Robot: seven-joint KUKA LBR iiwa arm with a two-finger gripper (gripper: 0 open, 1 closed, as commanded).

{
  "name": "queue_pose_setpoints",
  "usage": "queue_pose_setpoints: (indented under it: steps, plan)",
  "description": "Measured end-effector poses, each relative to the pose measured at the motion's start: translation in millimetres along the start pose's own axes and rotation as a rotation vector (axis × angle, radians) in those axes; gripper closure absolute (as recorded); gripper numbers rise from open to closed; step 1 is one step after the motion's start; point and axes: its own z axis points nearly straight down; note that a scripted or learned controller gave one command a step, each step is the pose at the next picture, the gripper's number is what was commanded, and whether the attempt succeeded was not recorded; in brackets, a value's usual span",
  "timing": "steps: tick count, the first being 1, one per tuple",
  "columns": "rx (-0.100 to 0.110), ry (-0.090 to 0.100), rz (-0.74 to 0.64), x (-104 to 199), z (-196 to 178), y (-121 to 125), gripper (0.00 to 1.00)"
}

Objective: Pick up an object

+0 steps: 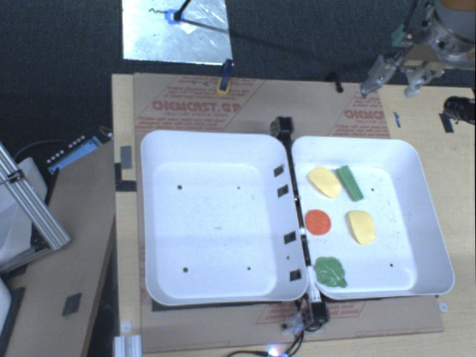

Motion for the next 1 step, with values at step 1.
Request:
queue_pose_setpoints:
  steps: [1]
  plan:
    - [0.008,-0.002,0.002,-4.2,-5.2,-1.2,1.0]
